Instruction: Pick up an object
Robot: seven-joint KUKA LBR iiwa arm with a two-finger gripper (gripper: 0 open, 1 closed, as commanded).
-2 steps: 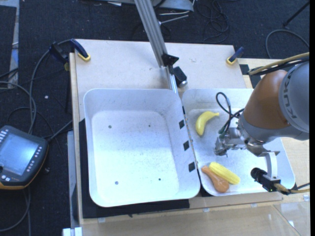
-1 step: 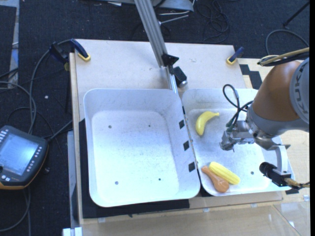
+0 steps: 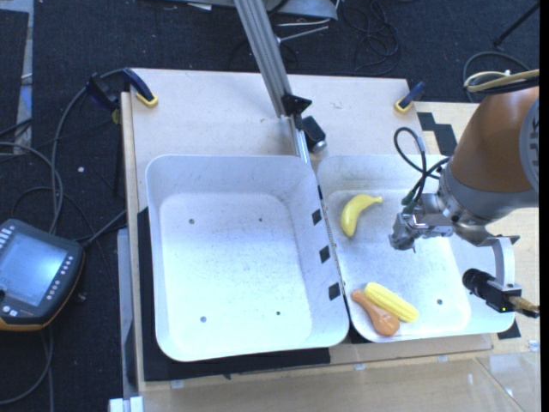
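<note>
Bench of pale wood [image 3: 223, 110] carries two shallow white plastic bins side by side, with the bigger left bin [image 3: 171, 178] showing bare speckled floor. Right white bin [image 3: 446, 273] is smaller and holds all the loose items. Grey arm with orange band [image 3: 497, 153] comes in from the right edge over the right bin. Slanted aluminium rail [image 3: 266, 50] crosses the bench top toward the divide between the bins. Two-finger metal gripper [image 3: 403, 239] hangs over the middle of the right bin, nothing seen between it and the floor; finger spread cannot be told at this angle. Yellow plastic banana [image 3: 356, 213] lies just left of the gripper, apart from it. Yellow corn cob [image 3: 393, 301] rests near the bin's front edge, touching an orange carrot-shaped toy [image 3: 377, 316] beside it.
</note>
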